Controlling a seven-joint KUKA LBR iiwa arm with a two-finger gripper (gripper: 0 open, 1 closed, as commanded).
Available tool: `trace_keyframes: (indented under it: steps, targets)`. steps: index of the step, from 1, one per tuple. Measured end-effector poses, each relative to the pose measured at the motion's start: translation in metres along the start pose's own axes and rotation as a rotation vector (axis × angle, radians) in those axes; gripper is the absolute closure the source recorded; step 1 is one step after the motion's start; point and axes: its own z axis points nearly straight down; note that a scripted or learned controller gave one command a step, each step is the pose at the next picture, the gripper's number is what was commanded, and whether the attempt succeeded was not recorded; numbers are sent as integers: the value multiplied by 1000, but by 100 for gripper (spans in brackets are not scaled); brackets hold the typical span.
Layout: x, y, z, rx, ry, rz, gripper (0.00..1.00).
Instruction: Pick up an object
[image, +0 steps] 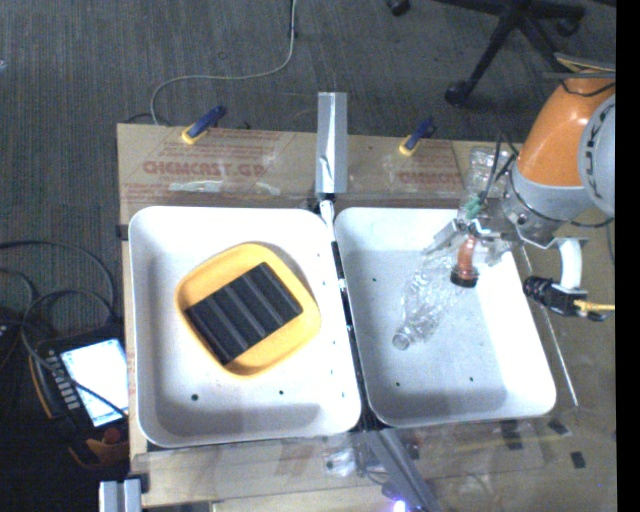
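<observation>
Hovering at the right bin's (530, 400) far edge, the hand (468, 262), whose grip I cannot tell, has the clear plastic bottle (425, 300) just below-left, slippery enough to squirt free.

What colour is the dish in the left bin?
Yellow dish with a black ribbed insert, camera view.

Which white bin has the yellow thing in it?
The left bin. It holds the yellow tray with the black ridged insert; the right bin holds a clear plastic bottle.
</observation>
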Motion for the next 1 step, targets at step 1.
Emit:
trace_keyframes:
  steps: [1]
  targets:
    - [-41,17,5,-1,-4,-22,0]
